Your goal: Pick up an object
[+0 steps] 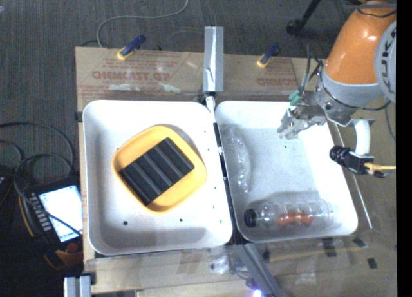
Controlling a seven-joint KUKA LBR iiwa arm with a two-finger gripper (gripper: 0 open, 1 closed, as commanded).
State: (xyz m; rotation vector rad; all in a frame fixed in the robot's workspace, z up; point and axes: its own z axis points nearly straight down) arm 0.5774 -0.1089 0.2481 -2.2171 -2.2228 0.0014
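The tool hangs over the upper right part of the right bin, close to that bin's far rim; from here I cannot tell how its tips stand. Nothing shows between them. Far to the tool's left, across the divide where the two rims meet, the left bin carries a yellow rounded-square tray with a black ribbed pad set into it, lying at a slant with bare white floor all round it. Nearer, just left of the tool and a little lower, a clear crinkled plastic piece lies along the right bin's left wall, hard to make out against the white. Below the tool, along the near wall, a clear plastic bottle lies on its side, dark cap pointing left, something orange inside. Open white floor lies between it and the tool. The brown board tabletop shows beyond the bins.
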